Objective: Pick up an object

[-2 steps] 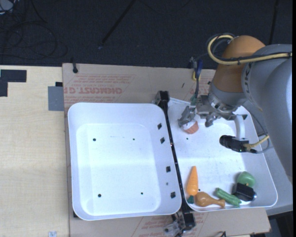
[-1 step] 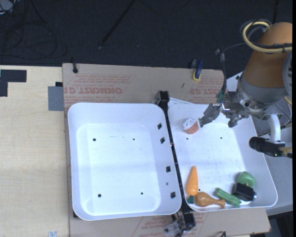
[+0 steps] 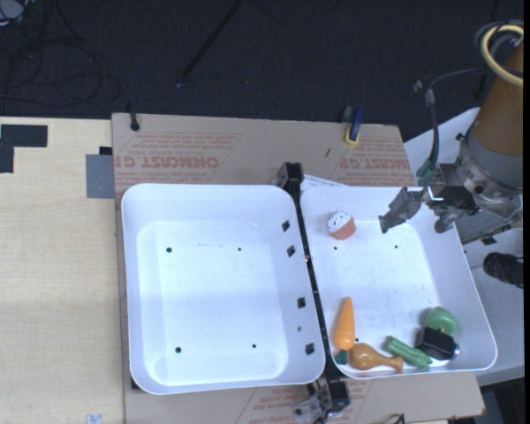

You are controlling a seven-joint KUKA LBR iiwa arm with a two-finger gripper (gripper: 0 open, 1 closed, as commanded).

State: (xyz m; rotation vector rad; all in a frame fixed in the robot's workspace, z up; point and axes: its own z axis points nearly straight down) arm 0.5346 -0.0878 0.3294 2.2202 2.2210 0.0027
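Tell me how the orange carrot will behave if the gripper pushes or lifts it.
The carrot looks like smooth moulded plastic, so probably stiff, light and a bit slippery. Its tapered round body may roll or pivot when pushed. It lies by the bin's divider, touching the tan toy, which may shift too.

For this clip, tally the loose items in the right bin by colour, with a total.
Orange: 2, the carrot-shaped piece and the pear-shaped piece
Green: 2, the long green piece and the round green piece
Black: 1, the black block
White and orange: 1, the small dotted piece
Total: 6, all in the right bin
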